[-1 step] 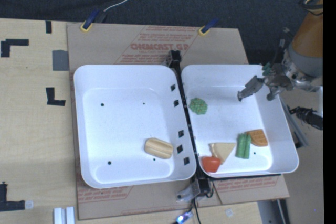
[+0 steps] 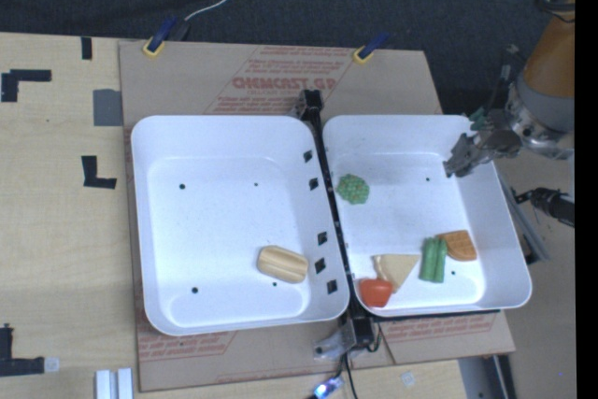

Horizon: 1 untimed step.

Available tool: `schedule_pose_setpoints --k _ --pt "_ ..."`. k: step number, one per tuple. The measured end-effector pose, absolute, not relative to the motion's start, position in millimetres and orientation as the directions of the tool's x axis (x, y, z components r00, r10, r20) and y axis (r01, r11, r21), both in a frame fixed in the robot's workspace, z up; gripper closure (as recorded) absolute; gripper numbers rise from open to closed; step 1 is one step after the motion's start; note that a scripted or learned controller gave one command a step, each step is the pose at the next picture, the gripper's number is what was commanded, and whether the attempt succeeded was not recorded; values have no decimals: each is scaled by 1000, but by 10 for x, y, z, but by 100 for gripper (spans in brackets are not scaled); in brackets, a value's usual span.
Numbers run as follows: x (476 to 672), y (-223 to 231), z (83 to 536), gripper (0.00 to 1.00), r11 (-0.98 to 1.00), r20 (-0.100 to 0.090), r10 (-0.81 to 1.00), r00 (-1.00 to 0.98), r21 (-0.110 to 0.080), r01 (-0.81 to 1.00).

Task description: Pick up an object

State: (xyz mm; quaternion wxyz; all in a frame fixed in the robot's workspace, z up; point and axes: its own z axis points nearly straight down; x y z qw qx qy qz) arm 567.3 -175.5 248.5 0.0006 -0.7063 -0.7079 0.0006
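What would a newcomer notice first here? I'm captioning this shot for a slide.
Probably the two white bins side by side, with a cluster of small food-like items in the near corner of the right bin: an orange piece, a green stick, a pale wedge and a red piece. A green floret sits apart, a tan roll lies in the left bin, and the gripper hovers at the right bin's edge.

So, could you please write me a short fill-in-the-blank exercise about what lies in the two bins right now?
1. The bread roll lies alone in the ____ bin.
2. The broccoli floret sits in the right bin, close to the ____ between the bins.
3. The green stick lies between the cheese wedge and the ____ piece.
4. The end effector hovers at the right bin's ____ rim.

Missing words: left; divider; orange; right
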Motion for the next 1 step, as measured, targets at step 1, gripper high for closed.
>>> schedule_pose_setpoints --k 1 --pt "5634 -1137 2888 100 8 1 1000 -8 3 1000"
